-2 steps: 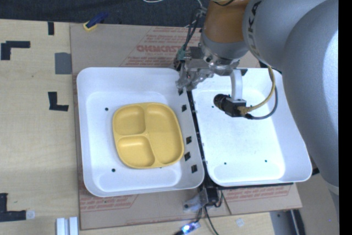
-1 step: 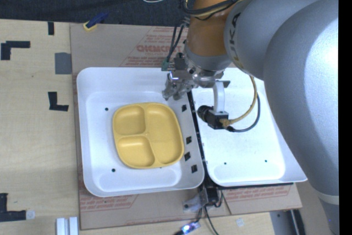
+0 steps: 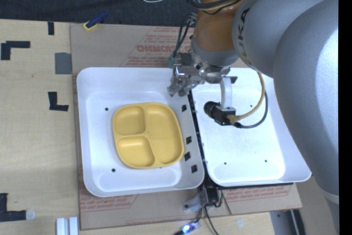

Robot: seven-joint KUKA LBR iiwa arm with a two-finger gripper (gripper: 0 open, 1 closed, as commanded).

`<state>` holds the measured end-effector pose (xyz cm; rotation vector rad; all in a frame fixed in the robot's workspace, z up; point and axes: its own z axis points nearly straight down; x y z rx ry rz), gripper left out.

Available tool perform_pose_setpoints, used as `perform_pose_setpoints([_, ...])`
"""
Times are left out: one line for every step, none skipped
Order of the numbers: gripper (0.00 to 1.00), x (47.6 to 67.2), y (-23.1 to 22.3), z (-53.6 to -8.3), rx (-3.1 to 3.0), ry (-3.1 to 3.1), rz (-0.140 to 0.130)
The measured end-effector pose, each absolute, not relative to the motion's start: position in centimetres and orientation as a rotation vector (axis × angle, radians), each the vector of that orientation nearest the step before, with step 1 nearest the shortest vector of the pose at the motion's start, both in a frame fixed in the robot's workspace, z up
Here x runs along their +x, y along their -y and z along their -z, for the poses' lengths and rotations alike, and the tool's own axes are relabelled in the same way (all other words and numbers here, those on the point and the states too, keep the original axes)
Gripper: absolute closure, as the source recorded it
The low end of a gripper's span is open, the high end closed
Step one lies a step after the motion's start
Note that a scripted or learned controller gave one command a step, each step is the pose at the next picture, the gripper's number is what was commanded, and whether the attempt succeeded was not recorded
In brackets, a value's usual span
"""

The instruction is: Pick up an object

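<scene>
A yellow divided plate (image 3: 147, 135) with three compartments lies flat in the middle of the left white bin (image 3: 93, 118). My gripper (image 3: 179, 84) hangs over the far right corner of that bin, by the wall shared with the right bin. It is above and to the right of the plate, apart from it. Nothing shows in the gripper. The grey arm with its orange band (image 3: 220, 14) reaches in from the right and hides the back of the right bin.
The right white bin (image 3: 258, 162) sits beside the left one, its front part bare. A black fitting with a cable (image 3: 219, 113) hangs from the wrist over it. Cardboard lies under both bins, and a white cable runs across the dark back surface.
</scene>
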<state>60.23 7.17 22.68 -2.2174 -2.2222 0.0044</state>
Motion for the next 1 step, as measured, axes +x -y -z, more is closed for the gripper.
perform_pose_setpoints([1.0, 59.13, -7.78, -21.98, -2.216, 2.221, -0.009])
